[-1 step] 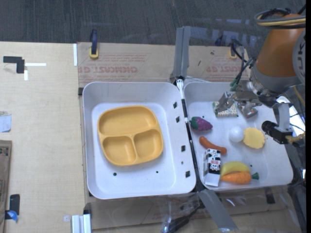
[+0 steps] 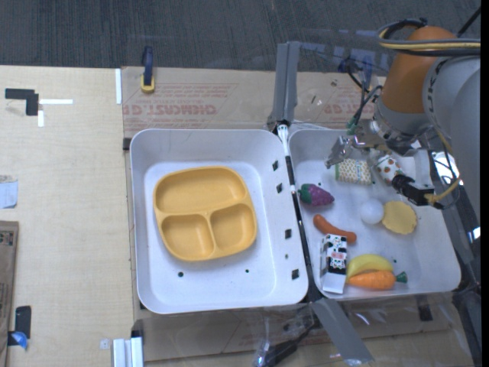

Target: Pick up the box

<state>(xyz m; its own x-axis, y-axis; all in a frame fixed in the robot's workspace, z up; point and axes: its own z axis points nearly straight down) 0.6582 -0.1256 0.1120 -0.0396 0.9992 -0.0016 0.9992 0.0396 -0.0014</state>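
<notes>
Upright-lying box (image 2: 334,261), long axis running near-to-far, fingers (image 2: 353,153) far off, grip unreadable.

Two white bins (image 2: 145,205); one yellow tray (image 2: 205,212); one milk box (image 2: 334,262); one banana (image 2: 369,264); one carrot (image 2: 373,280).

arm (image 2: 451,90) cropped at right edge

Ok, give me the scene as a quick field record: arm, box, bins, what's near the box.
arm: gripper low over the far part of the right bin
box: cow-patterned carton lying at the right bin's near-left corner, apart from the gripper
beside box: banana, carrot, sausage
left bin: yellow divided tray
</notes>
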